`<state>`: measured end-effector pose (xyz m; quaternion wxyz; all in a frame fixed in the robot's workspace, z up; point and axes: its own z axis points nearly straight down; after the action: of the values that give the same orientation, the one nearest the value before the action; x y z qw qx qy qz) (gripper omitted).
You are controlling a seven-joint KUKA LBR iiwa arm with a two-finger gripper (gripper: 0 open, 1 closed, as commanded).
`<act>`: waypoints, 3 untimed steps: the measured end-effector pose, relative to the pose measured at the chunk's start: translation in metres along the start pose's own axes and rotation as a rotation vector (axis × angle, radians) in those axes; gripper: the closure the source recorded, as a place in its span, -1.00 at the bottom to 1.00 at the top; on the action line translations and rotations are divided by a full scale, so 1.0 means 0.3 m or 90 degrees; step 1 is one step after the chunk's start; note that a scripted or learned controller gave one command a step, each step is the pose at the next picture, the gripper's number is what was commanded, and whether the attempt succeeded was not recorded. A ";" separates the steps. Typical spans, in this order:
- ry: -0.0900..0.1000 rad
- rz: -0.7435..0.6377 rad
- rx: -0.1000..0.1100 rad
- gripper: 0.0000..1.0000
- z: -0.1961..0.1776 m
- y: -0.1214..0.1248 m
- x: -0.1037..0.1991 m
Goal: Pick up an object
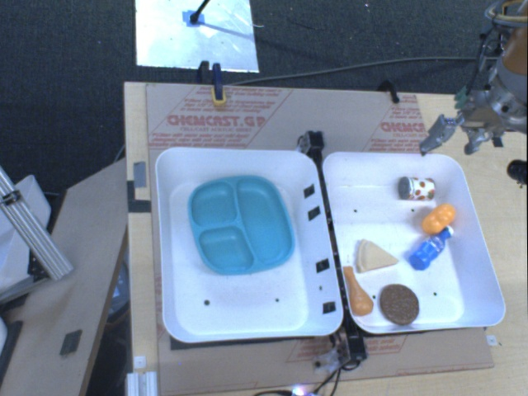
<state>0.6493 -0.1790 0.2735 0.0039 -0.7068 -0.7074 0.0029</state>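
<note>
The right bin [470, 221] holds several small objects: a spotted can [417, 188], an orange piece [439, 219], a blue bottle [427, 252], a cream wedge [375, 256], a carrot-shaped orange piece [357, 291] and a brown disc [399, 304]. My gripper [455, 141] hangs above the bin's far right corner, over the bench just beyond the rim. Its fingers are spread open with nothing between them. The spotted can lies closest, a little toward the front and left of the gripper.
The left bin [177, 304] contains a blue divided plate [242, 223]. A black hinge strip [322, 238] runs between the two bins. A cable [346, 68] crosses the floor behind the bench, and a metal sheet [194, 23] lies farther back.
</note>
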 end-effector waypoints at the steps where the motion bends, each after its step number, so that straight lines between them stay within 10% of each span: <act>1: -0.001 -0.002 -0.008 -1.00 -0.027 0.006 0.003; 3: -0.001 -0.002 -0.005 -1.00 0.350 0.018 0.027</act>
<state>0.6535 -0.1708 0.1684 0.0004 -0.7057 -0.7086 0.0006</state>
